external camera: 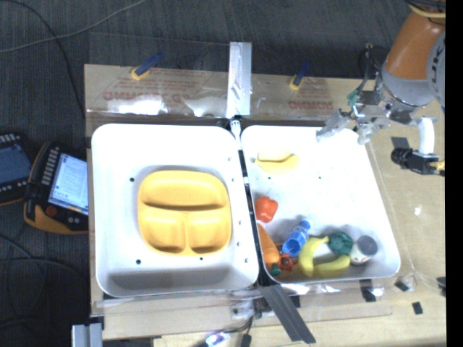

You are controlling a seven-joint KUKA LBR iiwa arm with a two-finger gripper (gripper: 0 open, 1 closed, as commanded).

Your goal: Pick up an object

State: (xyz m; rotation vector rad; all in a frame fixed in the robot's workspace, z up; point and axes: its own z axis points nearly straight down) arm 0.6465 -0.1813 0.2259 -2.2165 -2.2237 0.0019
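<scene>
banana (322, 260) near bin edge | hand (346, 123) well apart, far rim

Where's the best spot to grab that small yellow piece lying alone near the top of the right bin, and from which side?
Probably from straight above, closing across the middle of the yellow piece. It lies flat, long and narrow, running left to right, with bare bin floor all round, so the tool has room either side of its short width.
</scene>
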